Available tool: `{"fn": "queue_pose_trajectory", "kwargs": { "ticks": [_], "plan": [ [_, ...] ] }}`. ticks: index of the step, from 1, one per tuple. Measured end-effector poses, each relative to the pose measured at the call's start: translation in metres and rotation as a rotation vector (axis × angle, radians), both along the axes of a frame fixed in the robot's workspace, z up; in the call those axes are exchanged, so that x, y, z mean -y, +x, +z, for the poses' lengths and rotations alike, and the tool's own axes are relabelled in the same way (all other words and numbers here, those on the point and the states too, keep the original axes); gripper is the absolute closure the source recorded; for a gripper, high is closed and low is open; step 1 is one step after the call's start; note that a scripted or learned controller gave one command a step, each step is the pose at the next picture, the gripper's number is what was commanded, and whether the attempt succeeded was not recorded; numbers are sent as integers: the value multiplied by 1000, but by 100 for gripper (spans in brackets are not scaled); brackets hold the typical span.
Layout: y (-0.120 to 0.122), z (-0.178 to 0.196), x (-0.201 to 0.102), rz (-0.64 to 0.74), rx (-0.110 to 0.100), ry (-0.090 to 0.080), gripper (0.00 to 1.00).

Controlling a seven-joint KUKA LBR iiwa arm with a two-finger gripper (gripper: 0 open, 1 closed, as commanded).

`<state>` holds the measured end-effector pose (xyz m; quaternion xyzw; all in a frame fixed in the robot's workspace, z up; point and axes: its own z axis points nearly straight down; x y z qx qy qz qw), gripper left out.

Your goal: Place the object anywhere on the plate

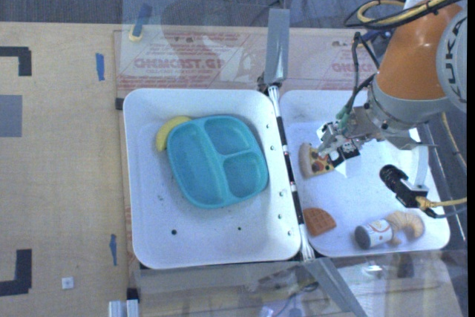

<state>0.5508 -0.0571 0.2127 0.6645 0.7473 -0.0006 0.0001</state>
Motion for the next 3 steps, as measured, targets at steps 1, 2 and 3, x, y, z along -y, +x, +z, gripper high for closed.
{"fn": "queue_pose_trajectory", "kwargs": {
  "ticks": [1,2,3],
  "plan": [
    [6,4,-58,134,2,0,100],
    [71,-28,-119,208,2,0,100],
    [71,-28,-119,208,3,0,0]
  ]
}}
